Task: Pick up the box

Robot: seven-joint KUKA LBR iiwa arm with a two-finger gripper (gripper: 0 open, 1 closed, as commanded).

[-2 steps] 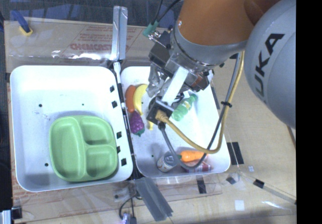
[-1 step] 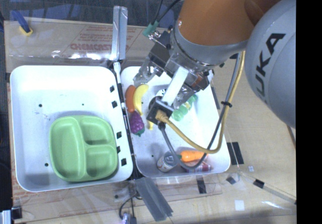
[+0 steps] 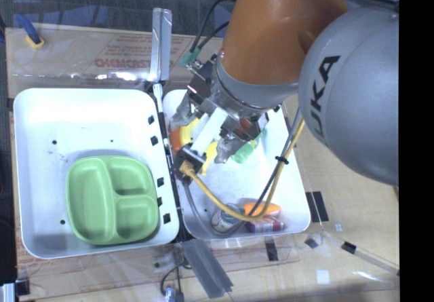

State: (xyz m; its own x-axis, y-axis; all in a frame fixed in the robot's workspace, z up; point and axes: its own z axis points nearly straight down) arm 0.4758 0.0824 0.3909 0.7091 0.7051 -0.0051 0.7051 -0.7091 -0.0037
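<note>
The gripper, its grip hidden beneath the wrist and impossible to tell, hangs low in the right bin, where the likely box, dark red against the near wall, looks light, stiff, best pinched across its narrow sides.
</note>
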